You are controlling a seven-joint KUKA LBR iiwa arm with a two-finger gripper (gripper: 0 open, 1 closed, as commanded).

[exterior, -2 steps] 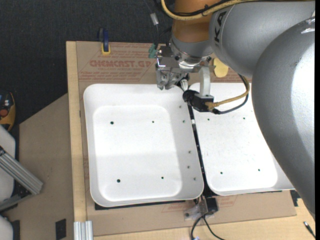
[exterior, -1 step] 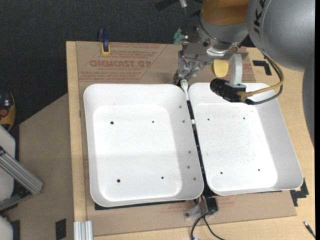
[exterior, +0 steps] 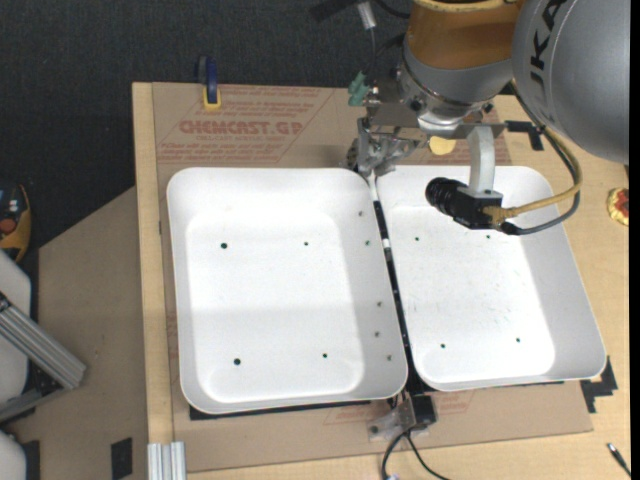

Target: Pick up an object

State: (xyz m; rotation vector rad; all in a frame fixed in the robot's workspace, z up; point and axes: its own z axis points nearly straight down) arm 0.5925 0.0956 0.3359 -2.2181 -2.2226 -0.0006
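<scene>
Two white bins sit side by side on the bench point(exterior: 250, 118): left bin point(exterior: 270, 288), right bin point(exterior: 490, 298). One gripper point(exterior: 372, 158) hangs over their far junction; whether it grips anything, I cannot tell.

Two white bins point(exterior: 270, 288), each dotted with small dark spots. Tan cardboard sheet point(exterior: 250, 118) with red lettering. Grey arm point(exterior: 590, 58), orange band point(exterior: 470, 18). Blue-yellow clamp point(exterior: 209, 82).
</scene>
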